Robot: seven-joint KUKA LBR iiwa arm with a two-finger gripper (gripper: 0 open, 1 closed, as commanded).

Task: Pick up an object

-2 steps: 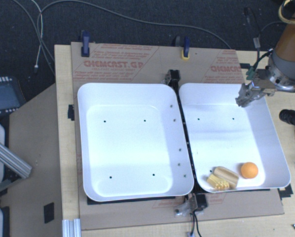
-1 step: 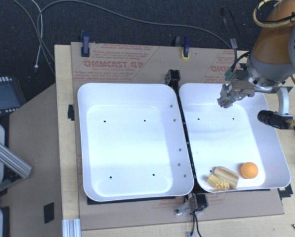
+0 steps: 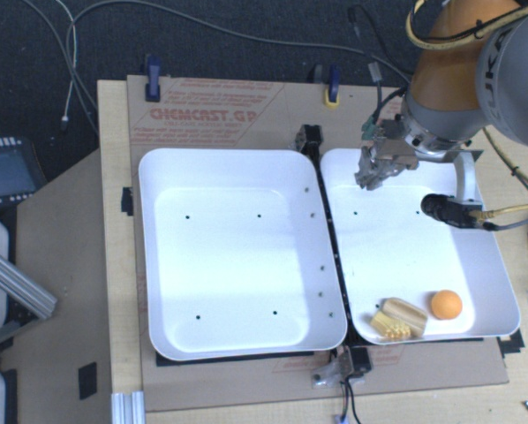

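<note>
Nearest the camera, at the front edge of the right bin [image 3: 502, 321], we found the only loose things on the bench: a small orange ball [image 3: 446, 305] and, just beside it to the left, a tan block [image 3: 405, 312] with a yellow ridged piece [image 3: 389, 326] lying against its front. All three sat close together in that bin's near corner, the ball slightly apart from the block. The left bin [image 3: 158, 237] showed us only its white floor and a few dark dots.

Farther back, a black cylindrical fitting [image 3: 449, 210] with a cable reached in over the right bin's right side. Beyond that, at the far left corner of the same bin, the gripper [image 3: 370, 179] hung from the grey arm [image 3: 511, 69], well apart from the objects. We saw nothing in it. Whether its jaws were spread or pressed together we could not tell; the fingertips were a small dark cluster against the white.

We judged the task to be in its approach step, with no object lifted yet. The next move, as we read it, called for travelling toward the near corner, lining up over one piece, probably the ball since it stood freest, and descending without nudging the neighbours or the bin wall.
</note>
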